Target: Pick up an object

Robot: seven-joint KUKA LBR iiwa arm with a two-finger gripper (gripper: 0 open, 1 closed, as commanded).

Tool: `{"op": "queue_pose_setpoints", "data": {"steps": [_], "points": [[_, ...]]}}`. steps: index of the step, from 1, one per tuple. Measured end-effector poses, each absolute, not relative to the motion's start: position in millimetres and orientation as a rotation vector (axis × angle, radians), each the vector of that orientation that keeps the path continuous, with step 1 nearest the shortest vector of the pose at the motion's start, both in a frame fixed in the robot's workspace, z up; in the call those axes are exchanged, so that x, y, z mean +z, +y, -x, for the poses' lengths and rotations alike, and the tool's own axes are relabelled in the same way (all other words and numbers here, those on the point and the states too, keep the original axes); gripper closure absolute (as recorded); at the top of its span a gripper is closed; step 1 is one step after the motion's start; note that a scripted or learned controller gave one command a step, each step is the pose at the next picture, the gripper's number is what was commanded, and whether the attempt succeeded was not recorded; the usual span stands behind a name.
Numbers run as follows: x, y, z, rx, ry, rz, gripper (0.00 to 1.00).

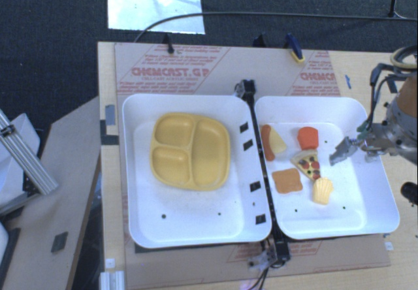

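So the gripper is hovering over the right bin, nothing held, and honestly I can't tell its state from this angle. Just to its left is the pizza slice toy, with the red block up-left of it. Below-left sits the pale yellow ridged piece, then the orange square. Further left, the hot dog, and way beyond in the left bin, a yellow divided plate.

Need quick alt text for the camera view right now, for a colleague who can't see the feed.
The gripper hovers over the right bin, holding nothing, beside a pizza slice, red piece, orange square and yellow piece. The left bin holds a yellow divided plate.
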State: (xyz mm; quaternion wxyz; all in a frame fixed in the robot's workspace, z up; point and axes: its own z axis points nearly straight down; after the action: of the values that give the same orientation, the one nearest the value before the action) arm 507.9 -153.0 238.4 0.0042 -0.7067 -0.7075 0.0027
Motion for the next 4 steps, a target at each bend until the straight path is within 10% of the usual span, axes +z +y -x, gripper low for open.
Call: {"op": "queue_pose_setpoints", "data": {"steps": [4], "points": [[101.0, -154.2, -497.7, 0.004, -2.218, 2.218, 0.00]]}}
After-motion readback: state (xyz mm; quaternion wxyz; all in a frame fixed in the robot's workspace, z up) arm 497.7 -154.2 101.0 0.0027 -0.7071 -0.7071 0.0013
